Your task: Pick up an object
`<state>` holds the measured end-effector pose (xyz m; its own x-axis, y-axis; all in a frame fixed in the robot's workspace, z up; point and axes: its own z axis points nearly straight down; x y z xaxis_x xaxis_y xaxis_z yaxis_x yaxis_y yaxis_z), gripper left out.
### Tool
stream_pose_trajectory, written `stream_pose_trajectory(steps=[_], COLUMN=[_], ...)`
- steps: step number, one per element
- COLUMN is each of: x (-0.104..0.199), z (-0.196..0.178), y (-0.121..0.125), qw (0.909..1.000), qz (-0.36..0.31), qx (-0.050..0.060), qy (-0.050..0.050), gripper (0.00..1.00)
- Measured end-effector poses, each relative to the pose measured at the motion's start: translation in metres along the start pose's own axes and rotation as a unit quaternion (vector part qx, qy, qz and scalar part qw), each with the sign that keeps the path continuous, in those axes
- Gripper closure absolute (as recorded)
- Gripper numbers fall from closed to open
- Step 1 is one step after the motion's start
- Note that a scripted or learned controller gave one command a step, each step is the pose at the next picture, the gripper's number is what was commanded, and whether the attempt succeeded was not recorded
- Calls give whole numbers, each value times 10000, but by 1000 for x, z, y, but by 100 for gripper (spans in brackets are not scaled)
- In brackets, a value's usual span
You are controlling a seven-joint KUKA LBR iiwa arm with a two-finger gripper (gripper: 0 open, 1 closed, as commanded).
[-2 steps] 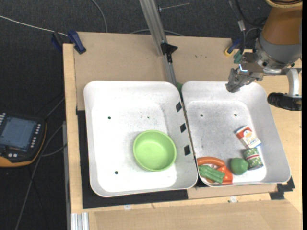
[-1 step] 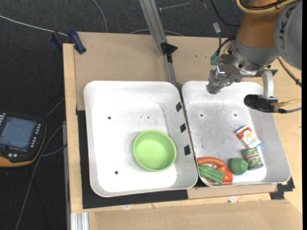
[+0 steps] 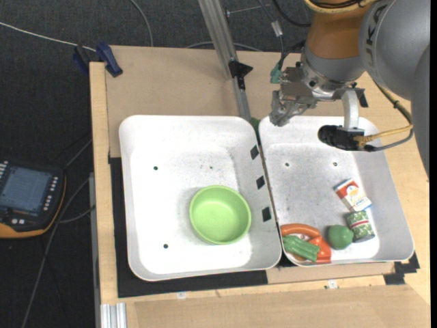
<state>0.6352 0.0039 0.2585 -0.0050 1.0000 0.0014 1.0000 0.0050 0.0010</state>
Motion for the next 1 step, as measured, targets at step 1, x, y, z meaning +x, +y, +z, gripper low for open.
stream_pose_trajectory(steps=[1], x=[52], z=[16], y=[18], qw=[10000], qz=[4], qx=[9], qy=[-2], gripper=[100])
